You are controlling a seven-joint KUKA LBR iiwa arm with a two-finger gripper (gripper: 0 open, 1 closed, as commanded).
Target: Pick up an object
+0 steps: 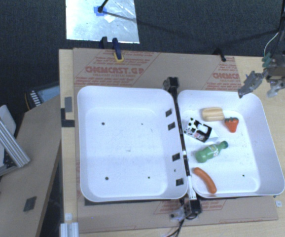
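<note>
At the upper right of the frame the gripper (260, 86) hangs above the far right corner of the right bin (268, 147), its two fingers spread wide apart with nothing between them. One finger (246, 85) reaches out to the left over the bin's rim; the other sits closer to the frame's right edge. Above it the grey wrist carries cabling and a strip of orange at the frame's edge.

Inside the right bin, toward its left half, five small things lie apart from one another. A tan bread roll (212, 114) lies nearest the top, with a red strawberry-like piece (231, 124) just to its right. Below the roll sits a black-and-white patterned block (198, 130) (its exact kind is hard to tell). Lower still a green bottle (210, 151) lies on its side, tilted, cap toward the upper right. An orange sausage-shaped piece (204, 179) lies near the bin's lower edge. All five are well apart from the gripper.

To the left, the left bin (88, 181) touches the right one along a shared edge with dark clips. Both rest on a cardboard sheet (147, 68) covering the worktop (66, 73). A shiny metal plate (83, 14) lies on the dark floor at the upper left.
</note>
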